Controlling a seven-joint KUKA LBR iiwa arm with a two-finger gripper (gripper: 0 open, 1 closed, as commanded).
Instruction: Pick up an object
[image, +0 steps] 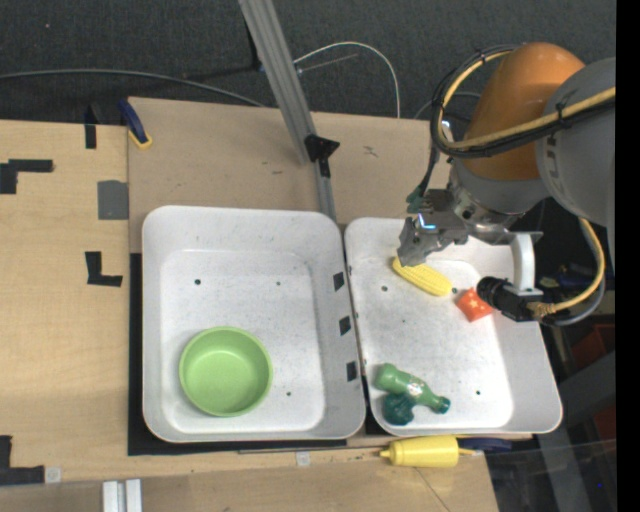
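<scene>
1. Two shallow white bins sit side by side on a tan bench (60, 330): a left bin (240, 235) and a right bin (520, 395).
2. The grey arm (570, 110), with its orange band, reaches over the right bin's far edge.
3. Its gripper (420, 243) hangs near the right bin's far left corner, directly over one end of a yellow corn cob (424, 278). Whether the gripper is clenched or released cannot be told.
4. The corn cob lies flat on the bin floor. Its long axis runs diagonally, from the far left corner towards the bin's right edge.
5. An orange block (472, 305) lies just beside the cob's right end.
6. A green bottle (408, 388) lies near the right bin's near edge.
7. A green bowl (226, 371) stands upright in the left bin's near left corner.
8. A yellow bottle (425, 452) lies on the bench, just outside the right bin's near edge.
</scene>
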